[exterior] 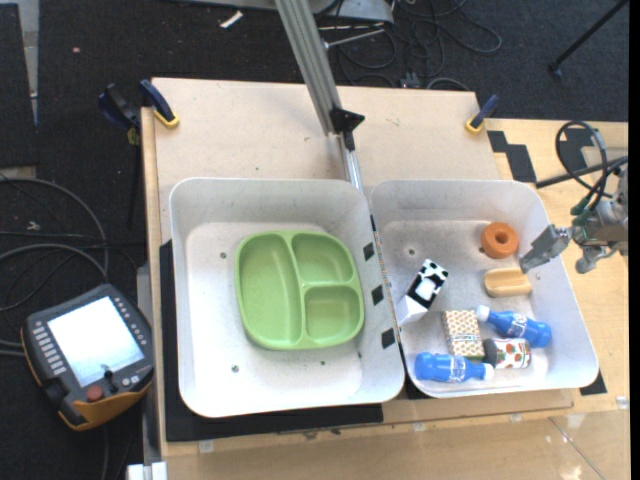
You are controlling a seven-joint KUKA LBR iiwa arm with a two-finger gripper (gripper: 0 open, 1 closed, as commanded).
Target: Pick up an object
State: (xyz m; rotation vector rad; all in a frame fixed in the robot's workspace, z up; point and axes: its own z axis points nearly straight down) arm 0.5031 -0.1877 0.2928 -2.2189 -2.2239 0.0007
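Hovering at the right white plastic bin's point(560, 268) rim, the hand point(545, 248) (grip unreadable) nears a tan block point(508, 282).

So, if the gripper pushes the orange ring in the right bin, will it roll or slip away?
The orange ring lies flat, so it will probably slide, not roll. Its round edge may slip off a finger. The tan block close beside it might stop it.

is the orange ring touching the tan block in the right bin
Apart. The camera view shows a strip of white bin floor between the orange ring and the tan block below it.
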